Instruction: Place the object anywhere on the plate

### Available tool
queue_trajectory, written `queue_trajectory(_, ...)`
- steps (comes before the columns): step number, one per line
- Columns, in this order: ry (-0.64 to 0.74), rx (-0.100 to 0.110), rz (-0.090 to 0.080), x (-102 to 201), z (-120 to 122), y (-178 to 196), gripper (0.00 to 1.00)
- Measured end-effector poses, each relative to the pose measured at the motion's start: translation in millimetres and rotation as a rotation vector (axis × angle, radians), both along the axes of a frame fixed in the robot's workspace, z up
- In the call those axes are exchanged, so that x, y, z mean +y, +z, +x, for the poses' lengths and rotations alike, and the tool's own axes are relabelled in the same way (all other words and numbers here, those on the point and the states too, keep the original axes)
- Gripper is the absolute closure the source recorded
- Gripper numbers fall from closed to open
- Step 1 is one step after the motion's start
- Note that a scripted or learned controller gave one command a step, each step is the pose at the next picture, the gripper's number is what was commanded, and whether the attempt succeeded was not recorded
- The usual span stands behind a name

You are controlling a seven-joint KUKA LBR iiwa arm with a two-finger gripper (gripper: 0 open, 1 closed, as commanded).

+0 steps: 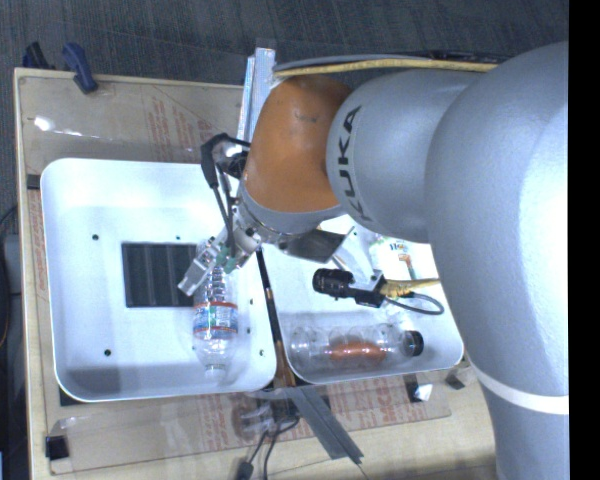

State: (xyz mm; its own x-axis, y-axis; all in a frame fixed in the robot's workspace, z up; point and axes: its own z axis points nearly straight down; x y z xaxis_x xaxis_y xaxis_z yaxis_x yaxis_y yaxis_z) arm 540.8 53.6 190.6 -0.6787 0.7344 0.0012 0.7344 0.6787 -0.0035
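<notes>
Worktop (130, 438): carries two white bins.
Left bin (80, 218): black plate (155, 273) on its floor.
Water bottle (215, 323): clear, label band; lies just right of the plate. Judged light, slippery, crushable; grasp across the neck.
Gripper (212, 265): at the bottle's cap end; finger state and hold cannot be told.

We are reading "KUKA" in dark letters running down the grey arm (400, 158), beside its orange band (290, 148). We are also seeing faint reddish print on the bench (170, 108) surface and a label on the water bottle (215, 323), both too small to read.
</notes>
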Motion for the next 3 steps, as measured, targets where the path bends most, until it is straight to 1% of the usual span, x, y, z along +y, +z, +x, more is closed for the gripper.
queue_trajectory(1, -0.342, -0.002, 0.000, -44.0, 35.0, 0.6, 0.00)
queue_trajectory(2, -0.273, 0.000, 0.001, 16.7, 0.9, 0.3, 0.00)
queue_trajectory(3, -0.229, 0.000, 0.000, 20.2, -48.1, 0.2, 0.00)
